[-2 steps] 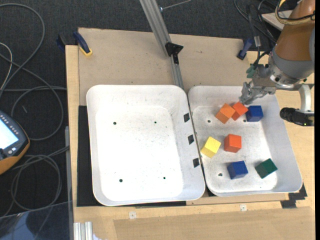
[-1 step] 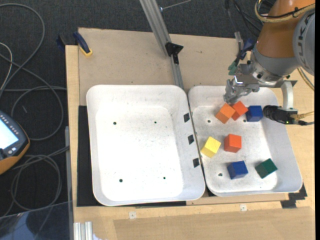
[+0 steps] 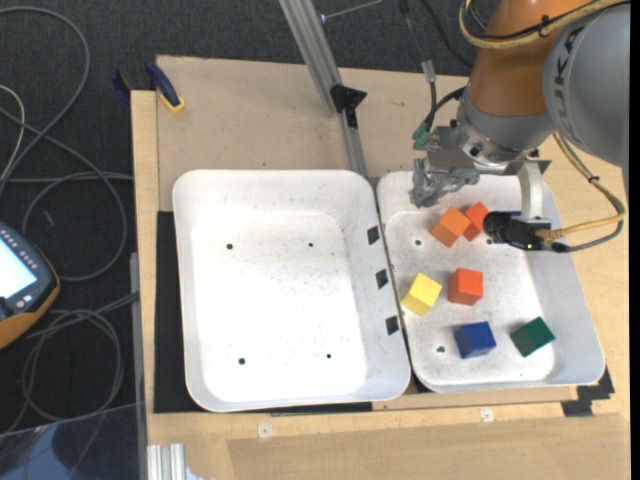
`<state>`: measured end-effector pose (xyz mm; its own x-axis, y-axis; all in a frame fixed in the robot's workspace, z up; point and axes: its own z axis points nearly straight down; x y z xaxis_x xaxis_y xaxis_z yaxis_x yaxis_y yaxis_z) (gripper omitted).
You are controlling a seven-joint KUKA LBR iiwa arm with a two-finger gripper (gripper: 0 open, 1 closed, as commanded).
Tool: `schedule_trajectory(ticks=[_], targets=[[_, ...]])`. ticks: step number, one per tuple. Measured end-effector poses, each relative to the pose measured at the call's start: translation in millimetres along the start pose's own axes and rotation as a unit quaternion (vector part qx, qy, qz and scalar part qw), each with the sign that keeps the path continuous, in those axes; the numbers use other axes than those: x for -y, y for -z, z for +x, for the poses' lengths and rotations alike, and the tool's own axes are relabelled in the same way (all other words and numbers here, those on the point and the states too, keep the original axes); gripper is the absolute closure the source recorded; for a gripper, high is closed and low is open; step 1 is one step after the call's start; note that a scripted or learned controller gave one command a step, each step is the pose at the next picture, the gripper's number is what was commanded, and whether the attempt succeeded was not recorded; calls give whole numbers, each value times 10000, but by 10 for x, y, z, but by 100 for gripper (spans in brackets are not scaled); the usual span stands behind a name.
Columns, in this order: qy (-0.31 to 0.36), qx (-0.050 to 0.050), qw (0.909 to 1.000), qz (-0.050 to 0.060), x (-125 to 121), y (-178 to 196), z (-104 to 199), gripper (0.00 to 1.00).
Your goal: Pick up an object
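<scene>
The right bin (image 3: 570, 313) holds several small blocks. An orange block (image 3: 452, 226) and a red-orange one (image 3: 476, 214) sit together near its far side. A yellow block (image 3: 422, 293) and another orange block (image 3: 465, 285) lie in the middle. A blue block (image 3: 474, 339) and a dark green block (image 3: 532, 335) rest near the front. My gripper (image 3: 432, 186) hangs over the bin's far left corner, just behind and left of the orange block. Nothing shows between its fingers.
The left bin (image 3: 270, 288) lies beside the right one, with black clips (image 3: 380, 278) along the shared rim. A metal pole (image 3: 315, 48) slants across the back of the bench. Cables and a handheld device (image 3: 20, 278) lie off the bench at left.
</scene>
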<state>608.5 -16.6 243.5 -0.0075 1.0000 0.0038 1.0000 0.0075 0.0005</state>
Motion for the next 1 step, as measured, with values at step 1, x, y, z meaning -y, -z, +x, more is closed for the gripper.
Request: schedule_trajectory(ticks=[1], targets=[[3, 4, 10000, -9, -99, 59, 596, 100]])
